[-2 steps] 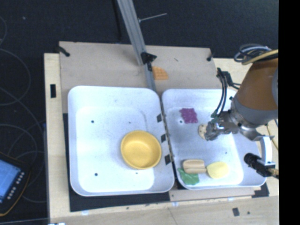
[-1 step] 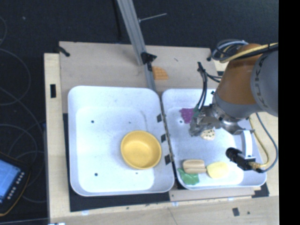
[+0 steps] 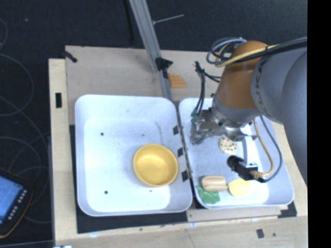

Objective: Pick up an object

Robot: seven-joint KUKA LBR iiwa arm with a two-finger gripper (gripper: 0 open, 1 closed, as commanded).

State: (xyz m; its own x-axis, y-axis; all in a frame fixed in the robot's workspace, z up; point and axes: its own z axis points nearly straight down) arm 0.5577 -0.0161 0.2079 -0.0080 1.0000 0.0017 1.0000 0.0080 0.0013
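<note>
Well, a big wooden table (image 3: 114,71) takes up most of the view, and two white bins sit on it side by side. A fat grey arm (image 3: 279,81) with an orange band comes in from the right and bends down over the right bin (image 3: 282,187). The left bin (image 3: 103,118) holds just one thing, a yellow bowl (image 3: 155,164). The bowl stands upright near the front of its bin, close to the wall between the two bins.

A long grey rail (image 3: 147,30) runs from the top of the view down to where the bins meet. The claw (image 3: 199,133) hangs low in the back left part of the right bin, close to that same wall. I cannot tell if its two sides are apart or together, and I see nothing held in it.

A tan block (image 3: 213,183) lies on its side at the front of the right bin. A pale yellow lump (image 3: 240,188) sits just beside it, on the right. A round, spotty, cookie-like thing (image 3: 227,145) lies flat near the claw, a bit to its right, between the claw and the yellow lump. A small green bit (image 3: 208,195) peeks out just in front of the tan block, touching it. A little orange thing (image 3: 176,80) rests on the bare table behind the bins, right next to the rail.
</note>
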